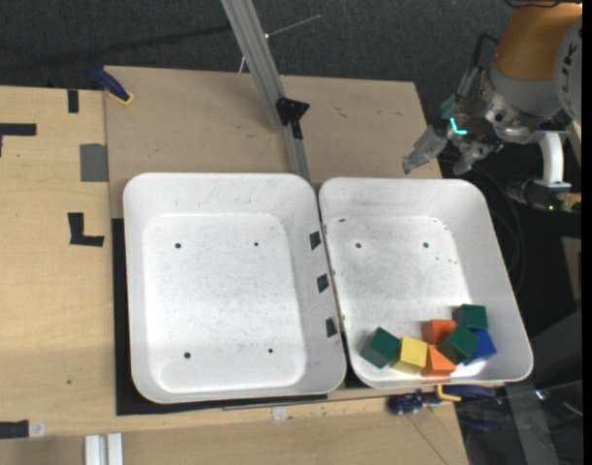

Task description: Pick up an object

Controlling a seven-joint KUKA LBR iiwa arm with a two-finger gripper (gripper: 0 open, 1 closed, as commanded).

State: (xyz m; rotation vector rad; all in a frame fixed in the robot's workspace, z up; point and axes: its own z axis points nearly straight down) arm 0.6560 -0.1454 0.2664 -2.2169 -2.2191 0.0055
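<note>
Arm [538, 37] enters at upper right, grey with orange band above the wrist, wrist angled down and to the left. Gripper [441, 160] hangs outside the right bin [489, 221], just beyond its far right corner, over the bench [208, 114] edge. Two fingers [419, 153] visible, pointing down-left, spread apart with a gap between them; nothing between them. A small teal light glows at the gripper base.

Blocks sit clustered in the near right corner of the right bin, well apart from the gripper. Green block [380, 346] at the left of the cluster, tilted. Yellow block [411, 354] just beside it, touching. Orange blocks [437, 342] next, one near the yellow, one behind. Two more dark green blocks [468, 318] at the right, one behind the other, with a blue block [482, 345] at the near right, against the bin wall. The blocks press together; exact stacking unclear.

Left bin [218, 279] lies alongside, its right rim touching the right bin's left rim. A grey metal bar [262, 56] runs diagonally from the top of the view down to the joint between the bins. Black tape marks on the bench at left.
</note>
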